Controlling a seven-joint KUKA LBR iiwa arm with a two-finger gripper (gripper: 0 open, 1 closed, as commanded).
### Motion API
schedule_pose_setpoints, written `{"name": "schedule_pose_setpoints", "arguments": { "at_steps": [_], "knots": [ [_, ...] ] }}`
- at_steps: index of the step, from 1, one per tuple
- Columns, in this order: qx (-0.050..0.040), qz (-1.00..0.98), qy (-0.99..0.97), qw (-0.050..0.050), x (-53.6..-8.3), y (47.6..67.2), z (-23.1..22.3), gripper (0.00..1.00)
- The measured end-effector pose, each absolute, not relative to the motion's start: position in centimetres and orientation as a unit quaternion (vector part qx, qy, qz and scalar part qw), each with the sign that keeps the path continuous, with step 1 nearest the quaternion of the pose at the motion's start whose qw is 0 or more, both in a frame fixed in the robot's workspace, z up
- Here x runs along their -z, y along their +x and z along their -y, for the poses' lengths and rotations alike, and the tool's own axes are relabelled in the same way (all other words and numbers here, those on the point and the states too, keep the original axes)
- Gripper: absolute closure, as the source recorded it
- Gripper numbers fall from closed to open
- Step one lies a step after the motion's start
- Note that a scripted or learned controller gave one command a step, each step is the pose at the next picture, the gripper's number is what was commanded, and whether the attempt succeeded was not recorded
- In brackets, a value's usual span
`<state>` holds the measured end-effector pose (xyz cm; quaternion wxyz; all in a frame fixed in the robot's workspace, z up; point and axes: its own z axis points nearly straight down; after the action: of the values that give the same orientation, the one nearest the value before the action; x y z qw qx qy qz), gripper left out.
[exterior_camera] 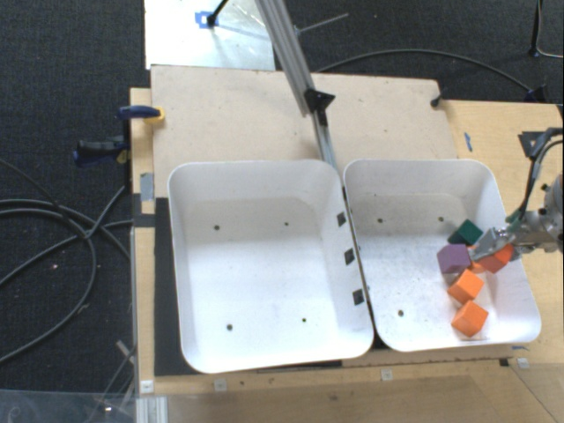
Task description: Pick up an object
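The blocks lie bunched in the right bin (414, 183), near its right wall. We see a green block (464, 232) at the top, a purple block (454, 258) just below and touching it, and two orange blocks under them, one (467, 285) just below the purple block and the other (470, 318) near the bin's front corner. A red block (495, 258) sits to the right of the purple block, at the tip of the gripper (499, 247), which reaches in over the bin's right rim. We cannot tell whether the jaws are wide, narrow, or closed on the red block, since the metal end blurs into it. The left bin (256, 183) stands beside the right one on the bench (229, 113), their walls touching. A blue clamp (110, 148) grips the bench's left edge.
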<state>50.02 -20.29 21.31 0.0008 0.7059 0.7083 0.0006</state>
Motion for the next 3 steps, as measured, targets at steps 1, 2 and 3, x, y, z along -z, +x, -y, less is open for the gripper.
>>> {"name": "schedule_pose_setpoints", "arguments": {
  "at_steps": [1, 2, 3],
  "knots": [
    [-0.002, -0.709, 0.705, 0.005, -13.66, 49.07, 19.62, 0.0],
    [-0.0028, -0.709, 0.705, 0.005, -13.37, 49.27, 19.66, 0.0],
    [-0.0029, -0.709, 0.705, 0.006, -13.23, 49.38, 19.78, 0.0]
  ]
}}
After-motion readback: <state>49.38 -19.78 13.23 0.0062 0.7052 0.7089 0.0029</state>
